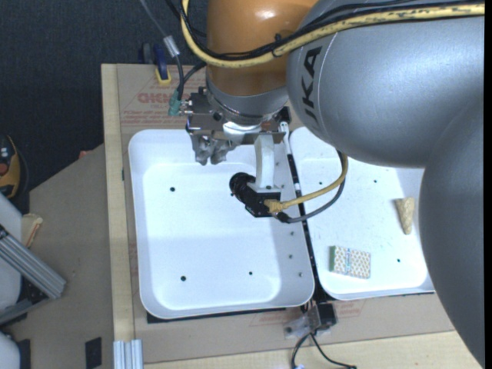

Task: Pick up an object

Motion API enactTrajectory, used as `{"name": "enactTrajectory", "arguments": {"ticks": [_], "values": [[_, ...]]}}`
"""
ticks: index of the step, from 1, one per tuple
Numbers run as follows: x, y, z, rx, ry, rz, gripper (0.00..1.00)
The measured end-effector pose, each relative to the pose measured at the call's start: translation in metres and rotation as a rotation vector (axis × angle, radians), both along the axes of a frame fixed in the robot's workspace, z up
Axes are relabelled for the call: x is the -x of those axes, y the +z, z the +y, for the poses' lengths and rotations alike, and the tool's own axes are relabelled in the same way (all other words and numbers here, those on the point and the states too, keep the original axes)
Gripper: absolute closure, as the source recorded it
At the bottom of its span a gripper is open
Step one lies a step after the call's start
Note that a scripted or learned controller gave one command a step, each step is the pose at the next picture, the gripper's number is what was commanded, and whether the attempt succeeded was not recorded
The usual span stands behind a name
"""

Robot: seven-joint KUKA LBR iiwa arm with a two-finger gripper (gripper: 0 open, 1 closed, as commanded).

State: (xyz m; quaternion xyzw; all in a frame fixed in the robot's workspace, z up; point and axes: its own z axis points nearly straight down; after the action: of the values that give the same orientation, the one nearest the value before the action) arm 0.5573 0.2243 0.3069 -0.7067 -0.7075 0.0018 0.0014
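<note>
The gripper (209,154) hangs over the far end of the left bin (154,283), and whether anything sits in it I cannot tell. The pickable things, a patterned pad (351,261) and a tan wedge (405,213), lie in the right bin (377,289), well apart from it. By the look of it, nothing is picked up yet, so the whole grasp remains.

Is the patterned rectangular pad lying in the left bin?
No, the patterned pad lies in the right bin, near its front edge, while the gripper hangs over the left bin.

Grey arm's gripper (209,154) over left shallow white bin (154,283), right white bin (384,283) holding patterned square sponge (351,261), tan wedge (406,214)
</note>
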Motion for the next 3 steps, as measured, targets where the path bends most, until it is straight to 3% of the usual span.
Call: {"name": "enactTrajectory", "arguments": {"ticks": [1, 3], "values": [[0.044, -0.023, 0.0, 0.001, -0.001, 0.003, 1.0], [0.078, 0.041, 0.0, -0.002, 0.0, -0.007, 1.0]]}}
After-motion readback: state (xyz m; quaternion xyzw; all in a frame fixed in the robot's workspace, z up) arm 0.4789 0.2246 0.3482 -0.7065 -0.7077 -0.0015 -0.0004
